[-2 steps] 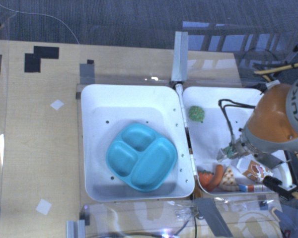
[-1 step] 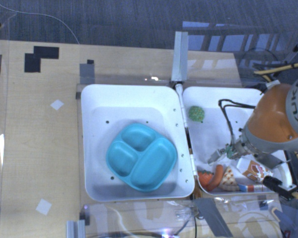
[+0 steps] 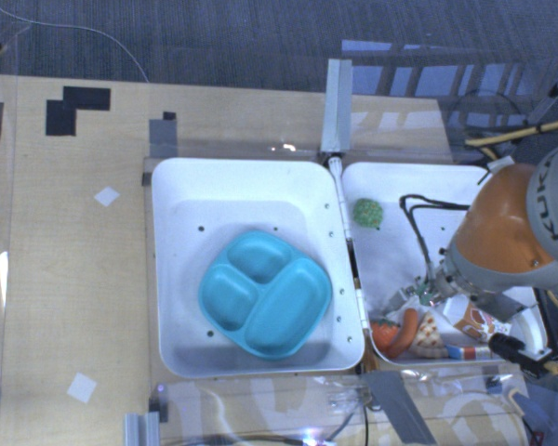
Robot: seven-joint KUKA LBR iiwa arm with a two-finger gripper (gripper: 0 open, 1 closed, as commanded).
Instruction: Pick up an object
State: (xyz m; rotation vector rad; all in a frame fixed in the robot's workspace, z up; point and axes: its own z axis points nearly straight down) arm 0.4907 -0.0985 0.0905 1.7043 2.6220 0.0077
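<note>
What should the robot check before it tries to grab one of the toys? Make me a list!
1. Arm is over the bin with the toys: ok. The gripper is low in the right bin.
2. Something to grab is close: ok. A pile of toys lies in that bin's front corner, right by the gripper.
3. A toy sits between the fingers: cannot tell, the arm blocks the view.
4. Green ball is out of the way: ok, it sits apart near the bin's back.
5. Blue divided plate is out of the way: ok, it lies in the left bin.
</note>
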